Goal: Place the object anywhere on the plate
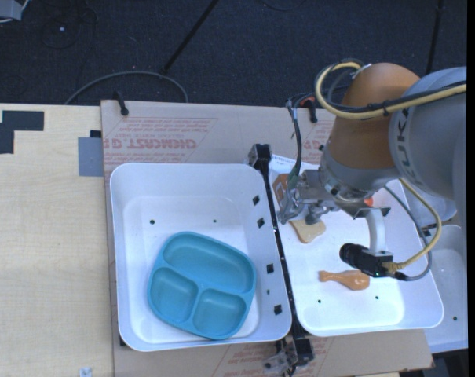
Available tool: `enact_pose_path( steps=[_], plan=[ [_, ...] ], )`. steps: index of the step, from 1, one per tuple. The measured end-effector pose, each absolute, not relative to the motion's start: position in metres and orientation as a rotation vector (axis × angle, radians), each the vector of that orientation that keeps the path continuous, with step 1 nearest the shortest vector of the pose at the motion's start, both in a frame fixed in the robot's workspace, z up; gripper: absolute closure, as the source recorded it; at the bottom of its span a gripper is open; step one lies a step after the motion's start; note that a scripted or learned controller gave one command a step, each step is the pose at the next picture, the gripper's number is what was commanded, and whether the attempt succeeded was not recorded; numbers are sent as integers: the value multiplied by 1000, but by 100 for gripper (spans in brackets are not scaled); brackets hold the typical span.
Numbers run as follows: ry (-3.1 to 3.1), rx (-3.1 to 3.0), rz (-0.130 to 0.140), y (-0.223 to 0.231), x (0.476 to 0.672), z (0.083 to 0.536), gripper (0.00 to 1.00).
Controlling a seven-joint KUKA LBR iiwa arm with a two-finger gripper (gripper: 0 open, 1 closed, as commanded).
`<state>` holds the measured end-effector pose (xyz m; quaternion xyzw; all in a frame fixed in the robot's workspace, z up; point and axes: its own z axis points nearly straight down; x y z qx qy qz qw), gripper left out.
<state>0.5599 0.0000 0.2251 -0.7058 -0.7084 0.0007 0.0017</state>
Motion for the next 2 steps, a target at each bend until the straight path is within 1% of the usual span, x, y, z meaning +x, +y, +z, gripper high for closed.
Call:
enact_pose_path(
  steps=[1, 2],
  plan=[
    [-2223, -2213, 4, 44, 545, 230, 100],
    [-2224, -2212, 3, 101, 541, 236, 100]
  ],
)
